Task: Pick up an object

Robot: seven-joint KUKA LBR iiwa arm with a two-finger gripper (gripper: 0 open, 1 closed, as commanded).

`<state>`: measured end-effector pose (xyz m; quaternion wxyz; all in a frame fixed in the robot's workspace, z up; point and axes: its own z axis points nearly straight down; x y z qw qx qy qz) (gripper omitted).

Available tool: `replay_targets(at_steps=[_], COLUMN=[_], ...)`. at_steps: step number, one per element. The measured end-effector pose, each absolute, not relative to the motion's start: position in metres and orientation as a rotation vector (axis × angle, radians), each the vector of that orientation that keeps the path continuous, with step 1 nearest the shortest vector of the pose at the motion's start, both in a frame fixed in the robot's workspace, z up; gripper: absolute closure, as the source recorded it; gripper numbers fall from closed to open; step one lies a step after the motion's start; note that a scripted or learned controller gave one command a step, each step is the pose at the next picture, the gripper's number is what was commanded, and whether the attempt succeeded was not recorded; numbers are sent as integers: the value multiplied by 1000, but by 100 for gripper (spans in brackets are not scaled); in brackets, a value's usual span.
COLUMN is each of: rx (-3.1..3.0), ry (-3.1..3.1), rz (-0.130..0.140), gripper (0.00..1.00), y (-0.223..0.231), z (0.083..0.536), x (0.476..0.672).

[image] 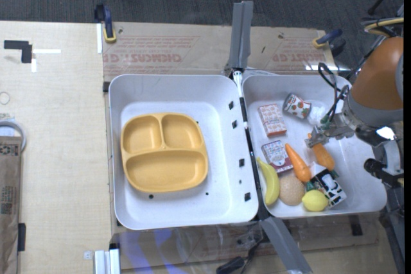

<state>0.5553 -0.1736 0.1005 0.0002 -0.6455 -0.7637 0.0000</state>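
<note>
1. Several small toy foods crowd the right bin [372,205], and the pincer [324,134] hangs low over them, just above the small orange piece [323,155].
2. How far the pincer stands open cannot be told from this slanted view; nothing is seen in its hold.
3. Nearest candidate: that orange piece, beside the carrot [297,163]. It looks like light, hard, glossy plastic, so probably slippery; a grip across its narrow middle seems safest.
4. The carrot is tapered and smooth, so it could squirt out if pinched near the tip.
5. Two flat cartons [273,120] look like thin card, easy to crush and hard to get under.
6. Banana [270,180], lemon [314,201] and a tan round [291,190] lie touching: rounded, crowded, awkward.
7. In the left bin [119,157] sits a stiff yellow divided plate [164,152].
</note>
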Motion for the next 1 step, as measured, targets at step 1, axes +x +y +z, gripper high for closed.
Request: replay_targets(at_steps=[1], rx=[-1918], ry=[-2488], rz=[1], gripper=[100], y=[-88], z=[213], x=[549])
